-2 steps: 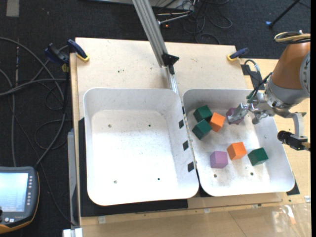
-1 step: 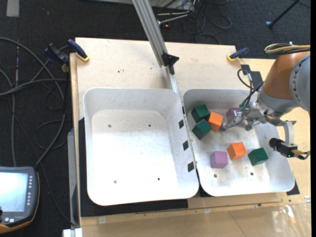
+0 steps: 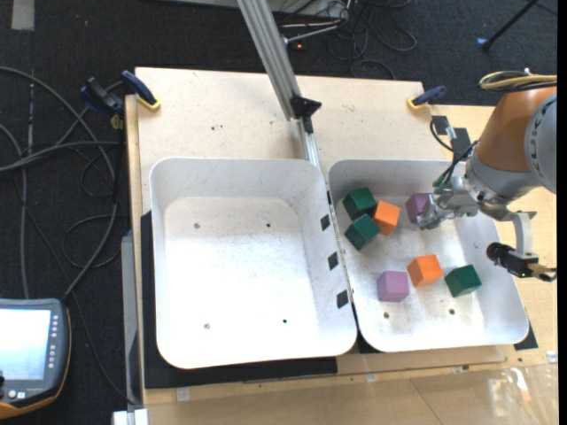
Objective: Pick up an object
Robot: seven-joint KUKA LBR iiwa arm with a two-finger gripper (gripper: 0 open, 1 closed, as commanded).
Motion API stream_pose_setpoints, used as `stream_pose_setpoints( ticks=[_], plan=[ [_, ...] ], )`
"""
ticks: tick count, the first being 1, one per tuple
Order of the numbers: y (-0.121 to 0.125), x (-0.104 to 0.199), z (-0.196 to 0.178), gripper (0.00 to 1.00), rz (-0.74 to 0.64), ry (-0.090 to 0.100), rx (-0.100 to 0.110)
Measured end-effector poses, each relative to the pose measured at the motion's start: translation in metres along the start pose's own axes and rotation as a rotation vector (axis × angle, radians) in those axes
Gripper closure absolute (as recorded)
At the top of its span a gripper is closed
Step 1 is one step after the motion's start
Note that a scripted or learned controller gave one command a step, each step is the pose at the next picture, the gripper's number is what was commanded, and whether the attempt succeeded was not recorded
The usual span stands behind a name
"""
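The right bin (image 3: 496, 326) holds several small blocks. Two dark green blocks (image 3: 359, 201) (image 3: 362, 231) sit near its left wall, with an orange block (image 3: 386, 216) beside them. A purple block (image 3: 416, 206) lies at the back, right against my gripper (image 3: 429, 217), which is down in the bin just to its right. Nearer the front lie a purple block (image 3: 392, 285), an orange block (image 3: 425, 270) and a green block (image 3: 462, 280). The grey arm with its orange band (image 3: 514, 135) comes in from the right.
The left bin (image 3: 177, 184) stands next to the right one. A slanted metal bar (image 3: 270, 42) runs down to the divide between the bins. Blue and yellow clamps (image 3: 133, 91) (image 3: 427, 96) hold the board's back corners. A black cable clip (image 3: 514, 259) hangs by the arm.
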State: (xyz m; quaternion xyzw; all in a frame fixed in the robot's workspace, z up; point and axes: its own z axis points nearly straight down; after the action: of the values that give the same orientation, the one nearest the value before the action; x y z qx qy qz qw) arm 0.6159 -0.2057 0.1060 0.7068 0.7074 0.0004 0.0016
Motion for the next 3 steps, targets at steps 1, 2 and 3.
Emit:
stream_pose_setpoints(
  ticks=[1,2,3],
  plan=[
    [-0.007,0.002,-0.058,1.0,0.001,-0.001,-0.003],
    [-0.003,-0.004,-0.103,1.0,0.0,-0.002,-0.004],
    [-0.001,-0.004,-0.157,1.0,-0.002,-0.002,-0.005]
  ],
)
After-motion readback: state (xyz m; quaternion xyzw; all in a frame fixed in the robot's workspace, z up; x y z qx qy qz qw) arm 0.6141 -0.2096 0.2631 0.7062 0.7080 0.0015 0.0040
